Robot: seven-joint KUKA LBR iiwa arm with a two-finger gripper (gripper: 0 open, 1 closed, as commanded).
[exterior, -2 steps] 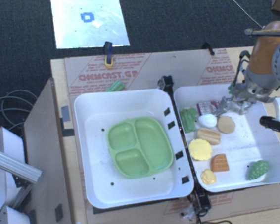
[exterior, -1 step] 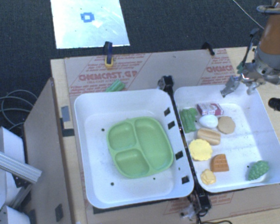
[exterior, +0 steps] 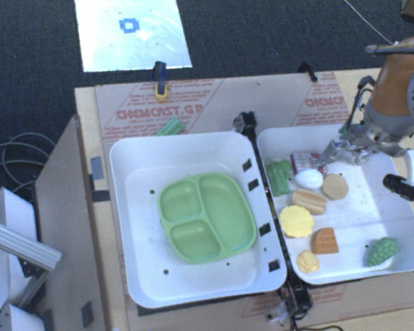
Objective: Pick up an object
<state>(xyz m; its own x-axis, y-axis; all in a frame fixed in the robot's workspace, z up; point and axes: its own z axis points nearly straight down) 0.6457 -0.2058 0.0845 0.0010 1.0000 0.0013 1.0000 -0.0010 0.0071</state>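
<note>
The right bin (exterior: 399,211) holds several toy foods. A white egg (exterior: 310,179) lies beside a tan round biscuit (exterior: 335,186), with a red and white packet (exterior: 305,160) and a green leafy piece (exterior: 280,172) behind them. Nearer the front lie a bread roll (exterior: 310,202), a yellow round piece (exterior: 297,221), an orange cracker (exterior: 324,241), a small yellow piece (exterior: 308,262) and green broccoli (exterior: 381,251). My gripper (exterior: 336,152) hangs low over the bin's back part, just right of the packet and above the biscuit. Nothing shows in its grasp.
The left bin (exterior: 137,168) holds a green divided plate (exterior: 206,216). A black divider (exterior: 263,192) runs between the bins. A black fitting (exterior: 402,185) on the arm juts over the right bin's right side. Cardboard (exterior: 208,102) lies under both bins.
</note>
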